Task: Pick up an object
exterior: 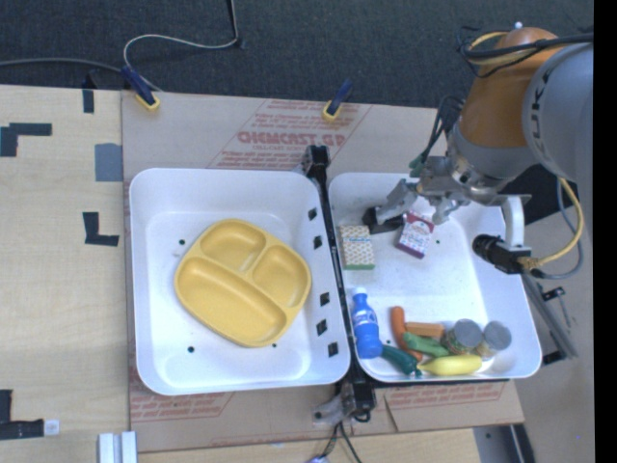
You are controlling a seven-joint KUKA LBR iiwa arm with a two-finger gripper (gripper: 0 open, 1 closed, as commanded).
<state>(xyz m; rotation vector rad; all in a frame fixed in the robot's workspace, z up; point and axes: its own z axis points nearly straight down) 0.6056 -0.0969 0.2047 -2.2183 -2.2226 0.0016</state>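
Small red-and-white carton (415,234) in the right bin (501,297), back centre, tilted between the spread fingers of the gripper (421,206), not visibly clamped; the jaws bracket it for closing. Yellow tray (243,281) occupies the left bin (154,287).

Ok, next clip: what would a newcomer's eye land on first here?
Probably the yellow divided plate, lying alone in the left bin. Next, the grey and orange arm reaching in from the right, its gripper low over the red and white carton near the back of the right bin. Small items crowd that bin's front edge, a blue bottle among them.
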